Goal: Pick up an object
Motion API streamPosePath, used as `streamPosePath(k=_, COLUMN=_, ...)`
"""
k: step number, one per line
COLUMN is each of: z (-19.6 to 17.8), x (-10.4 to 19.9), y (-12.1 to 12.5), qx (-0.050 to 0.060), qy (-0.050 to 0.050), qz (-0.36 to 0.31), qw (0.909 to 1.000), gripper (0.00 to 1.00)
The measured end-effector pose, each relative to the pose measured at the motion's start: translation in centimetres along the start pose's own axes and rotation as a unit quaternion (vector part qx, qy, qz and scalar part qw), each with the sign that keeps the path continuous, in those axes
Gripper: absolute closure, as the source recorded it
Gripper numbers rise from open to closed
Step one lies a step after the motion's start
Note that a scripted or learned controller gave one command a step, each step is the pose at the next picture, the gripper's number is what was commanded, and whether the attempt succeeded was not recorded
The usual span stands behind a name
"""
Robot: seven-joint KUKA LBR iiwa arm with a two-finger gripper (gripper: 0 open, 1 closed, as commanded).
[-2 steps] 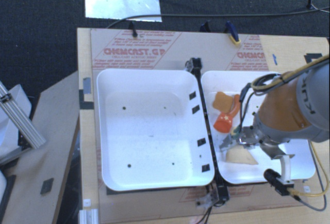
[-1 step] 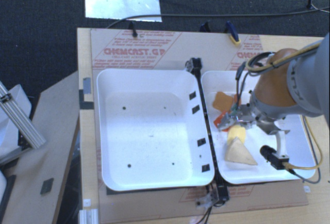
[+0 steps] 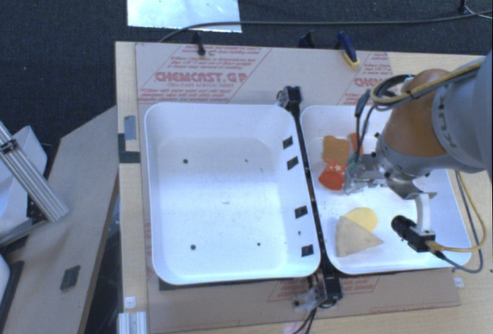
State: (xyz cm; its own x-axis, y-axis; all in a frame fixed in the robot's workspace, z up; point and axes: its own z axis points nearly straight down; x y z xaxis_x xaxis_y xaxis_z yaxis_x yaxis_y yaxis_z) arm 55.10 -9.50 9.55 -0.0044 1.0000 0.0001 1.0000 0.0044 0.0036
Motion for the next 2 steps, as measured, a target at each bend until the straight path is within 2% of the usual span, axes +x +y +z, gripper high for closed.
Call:
streamPosePath(k=1, z=0.0, x=0.0, y=0.0, qx=0.0, qy=0.0, qz=0.0, qw=1.0, gripper=0.0)
streamPosePath(k=2, z=1.1, x=-1.2, y=5.5, qx=-0.001, qy=-0.001, qz=-0.001, qw=1.0, gripper=0.0)
